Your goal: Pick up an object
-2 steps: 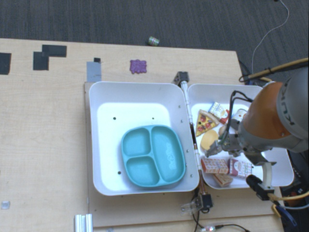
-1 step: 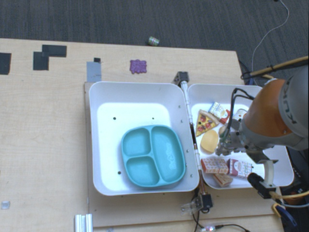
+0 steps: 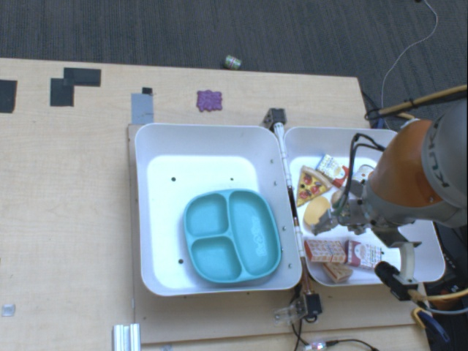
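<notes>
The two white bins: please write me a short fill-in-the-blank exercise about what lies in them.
1. The blue divided plate lies in the ____ bin.
2. That plate has ____ compartments.
3. The pizza slice lies in the ____ bin.
4. The small purple thing lies ____ both bins.

Missing words: left; three; right; outside

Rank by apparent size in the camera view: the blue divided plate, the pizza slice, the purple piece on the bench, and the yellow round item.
1. blue divided plate
2. pizza slice
3. yellow round item and purple piece look about alike; the arm partly hides the yellow one, so no ranking.
</notes>
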